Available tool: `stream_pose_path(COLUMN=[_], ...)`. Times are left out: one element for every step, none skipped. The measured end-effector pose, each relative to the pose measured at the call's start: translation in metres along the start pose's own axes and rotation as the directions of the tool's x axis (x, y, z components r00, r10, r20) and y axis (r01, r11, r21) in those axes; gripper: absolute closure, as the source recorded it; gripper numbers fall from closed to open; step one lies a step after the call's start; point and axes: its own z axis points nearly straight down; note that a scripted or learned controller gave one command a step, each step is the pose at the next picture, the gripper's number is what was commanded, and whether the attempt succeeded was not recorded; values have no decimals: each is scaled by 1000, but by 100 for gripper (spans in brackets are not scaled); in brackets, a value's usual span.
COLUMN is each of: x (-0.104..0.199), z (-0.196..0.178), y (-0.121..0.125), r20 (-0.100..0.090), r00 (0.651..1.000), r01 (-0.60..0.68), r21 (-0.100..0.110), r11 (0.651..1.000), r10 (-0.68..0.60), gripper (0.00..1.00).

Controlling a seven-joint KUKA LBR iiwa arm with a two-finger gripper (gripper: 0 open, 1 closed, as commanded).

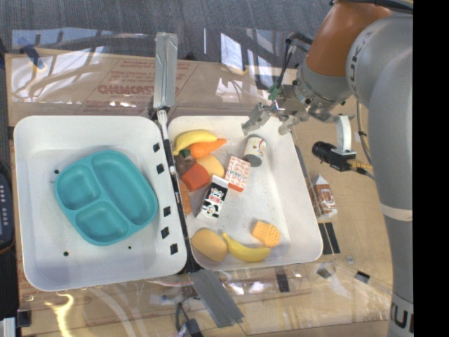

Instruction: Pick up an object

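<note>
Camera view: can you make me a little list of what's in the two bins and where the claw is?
left bin: a teal plate with sections
right bin: two bananas, carrot, small cup, two little cartons, waffle
claw: above the right bin's far edge, open, holding nothing
arm: reaching in from the right

A single fixed camera is looking down at a slant from above the bench, taking in both bins from a moderate height. The gripper [270, 120] is sitting in the upper right of its view, with the right bin [303, 188] lying just below and left of it and the left bin [28, 188] well off to its left.
</note>
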Motion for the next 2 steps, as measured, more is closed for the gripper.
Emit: stream_pose_path(x=[-38, -29], z=[103, 137], y=[15, 7], r20=[-1, 1], r00=[997, 1000], r01=[-78, -26], r21=[10, -14], r11=[997, 1000], r10=[78, 26], gripper=[0, 0])
